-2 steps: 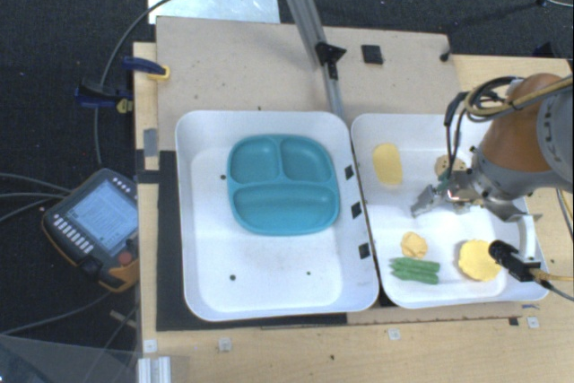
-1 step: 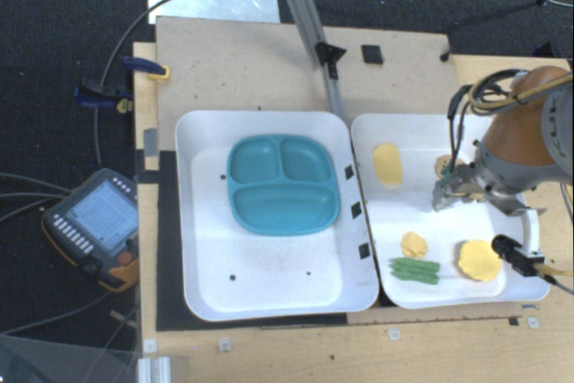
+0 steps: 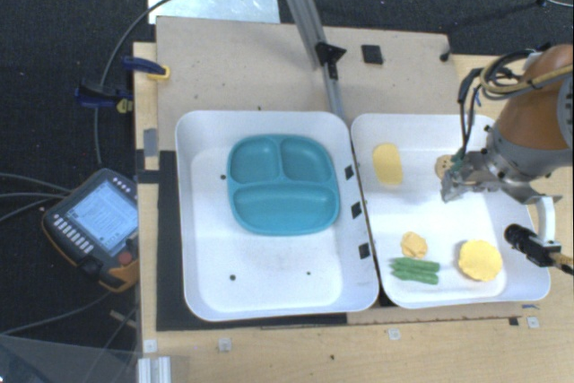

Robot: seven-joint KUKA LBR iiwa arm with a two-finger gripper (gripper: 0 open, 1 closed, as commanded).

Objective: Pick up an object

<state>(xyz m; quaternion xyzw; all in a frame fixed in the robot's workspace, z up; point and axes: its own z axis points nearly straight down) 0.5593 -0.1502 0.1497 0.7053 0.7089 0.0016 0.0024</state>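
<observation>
White bins [image 3: 269, 282], two; one blue plate [image 3: 284, 184]; four food pieces; fingers' [image 3: 455, 189] grip state unclear.

A tan bench [image 3: 269, 67] carries two white bins, left [image 3: 202, 282] and right [image 3: 421, 139], side by side.

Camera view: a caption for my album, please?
Gripper over right bin of toy food; blue plate in left bin.

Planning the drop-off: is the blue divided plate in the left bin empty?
Empty. The blue divided plate sits in the left bin, all three compartments showing bare blue.
</observation>
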